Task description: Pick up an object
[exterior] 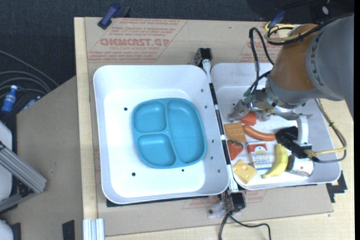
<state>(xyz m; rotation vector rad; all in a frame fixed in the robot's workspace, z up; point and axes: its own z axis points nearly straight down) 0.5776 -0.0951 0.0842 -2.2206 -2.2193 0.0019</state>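
With the pincer [246, 108] low in the right bin [236, 73], its grip state impossible to tell, it should centre squarely over the orange piece [248, 118] before lifting.

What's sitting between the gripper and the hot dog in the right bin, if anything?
Nothing visible does. The gripper hangs low over the right bin, just above and left of the hot dog. The orange piece lies right beside its tip, close enough to be caught in the same grasp.
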